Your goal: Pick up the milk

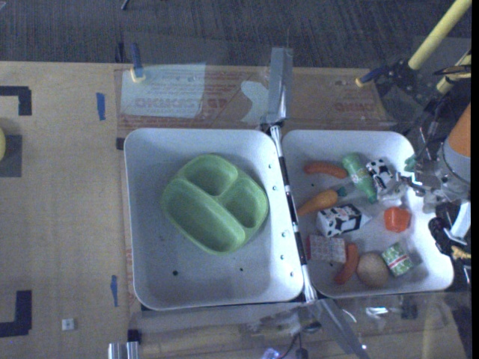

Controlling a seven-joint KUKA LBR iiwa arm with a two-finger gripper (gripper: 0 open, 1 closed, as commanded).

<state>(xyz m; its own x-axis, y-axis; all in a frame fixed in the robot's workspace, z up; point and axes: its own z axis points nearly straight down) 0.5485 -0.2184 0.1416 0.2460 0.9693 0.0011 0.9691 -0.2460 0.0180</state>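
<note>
The milk (340, 220) has toys packed close: a carrot (320, 200) above, a red packet (327, 248) below. There is bare floor to its right, before the orange cup (397, 218).

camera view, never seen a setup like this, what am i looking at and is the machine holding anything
This is one fixed camera above a bench, looking down at a slant. Two shallow white bins sit side by side. The left bin holds a green divided plate. The right bin holds toy food: the black-and-white milk carton, a carrot, a green bottle, a sausage, a small orange piece, a brown potato-like ball and a green can. The grey and orange thing at the right edge is a robot arm; its gripper hangs over the right bin. Nothing visible is held, and the milk lies untouched.
</note>
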